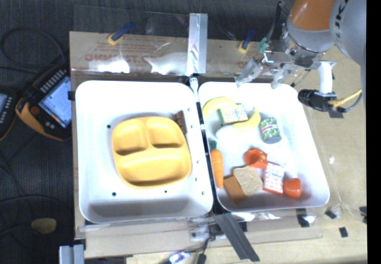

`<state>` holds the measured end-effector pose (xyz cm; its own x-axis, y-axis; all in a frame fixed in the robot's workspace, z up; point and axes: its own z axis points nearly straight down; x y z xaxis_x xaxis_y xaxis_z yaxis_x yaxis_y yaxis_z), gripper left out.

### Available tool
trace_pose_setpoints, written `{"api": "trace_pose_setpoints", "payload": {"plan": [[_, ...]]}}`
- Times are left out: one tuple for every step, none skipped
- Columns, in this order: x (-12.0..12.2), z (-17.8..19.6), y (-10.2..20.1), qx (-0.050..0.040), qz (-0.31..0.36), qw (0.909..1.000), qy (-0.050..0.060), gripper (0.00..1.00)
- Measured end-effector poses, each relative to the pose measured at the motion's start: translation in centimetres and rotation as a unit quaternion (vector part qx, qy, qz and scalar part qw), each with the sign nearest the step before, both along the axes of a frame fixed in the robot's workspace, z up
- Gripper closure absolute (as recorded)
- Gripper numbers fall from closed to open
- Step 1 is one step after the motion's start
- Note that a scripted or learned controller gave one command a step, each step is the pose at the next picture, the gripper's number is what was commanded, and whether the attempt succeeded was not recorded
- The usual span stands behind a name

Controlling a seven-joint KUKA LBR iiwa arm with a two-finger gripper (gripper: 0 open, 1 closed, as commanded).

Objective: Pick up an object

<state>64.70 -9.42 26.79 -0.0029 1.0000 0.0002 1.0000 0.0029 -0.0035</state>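
The right bin (309, 138) holds the pickable things, all packed into its middle and lower part. A carrot (216, 167) lies tight against the bin's left wall, its long axis running up and down the frame, the green tip toward the top. Just right of it, near the lower edge, a slice of bread (248, 180) lies flat on a brown piece, and a small white and red carton (274, 178) touches the bread's right side. A red block (292, 187) sits beside the carton, close to the lower right corner. An orange-red piece (256, 156) rests just above the bread. Higher up, a green can (269, 129) stands apart, with bare white floor to its right and below it. At the upper left of this bin a yellow piece (216, 104) lies under a green-labelled box (232, 115), whose long axis runs nearly across the frame.

The bin's right strip and upper right corner are bare floor.

The gripper (262, 74) hangs over the upper rim of the right bin, in the upper right of the frame, its fingers spread apart and pinching nothing.

The left bin (95, 191) holds a yellow tray (151, 151) at its centre, with white floor all round it.
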Motion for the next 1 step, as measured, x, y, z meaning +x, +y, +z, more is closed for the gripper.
{"api": "trace_pose_setpoints", "payload": {"plan": [[-2.92,-14.07,-4.44,0.0002,0.048,0.9989,0.000,0.00]]}}
